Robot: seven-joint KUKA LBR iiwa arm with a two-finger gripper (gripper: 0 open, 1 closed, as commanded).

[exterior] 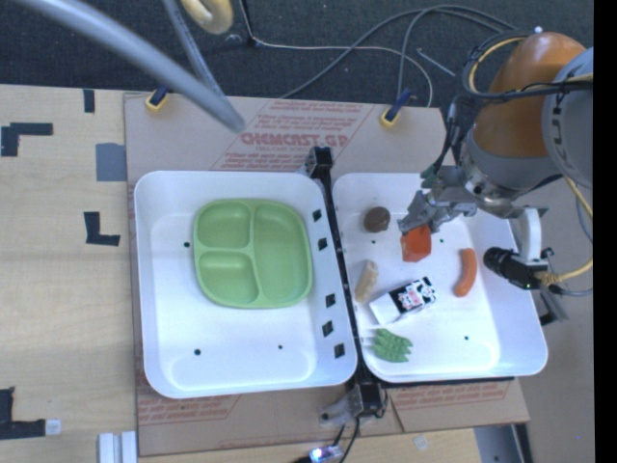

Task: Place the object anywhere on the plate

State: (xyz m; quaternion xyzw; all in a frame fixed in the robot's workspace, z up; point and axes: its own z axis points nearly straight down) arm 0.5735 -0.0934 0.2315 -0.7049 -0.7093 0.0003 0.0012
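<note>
Knobbly green toy (391, 344); smooth, divided green plate (254, 254).

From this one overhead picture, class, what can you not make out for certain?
- Tool: its fingers are too blurred to judge, and whether it grips the red piece below.
- Brown lump: too small to identify.
- Black-and-white carton: print unreadable.
- Arm: cut off at the right.

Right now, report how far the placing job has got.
Nothing looks done: the green three-compartment plate in the left white bin carries no object. In hand: the gripper sits right over the orange-red chunk in the right white bin; a grasp cannot be confirmed. Left: lift, carry across, set down on the plate.
</note>
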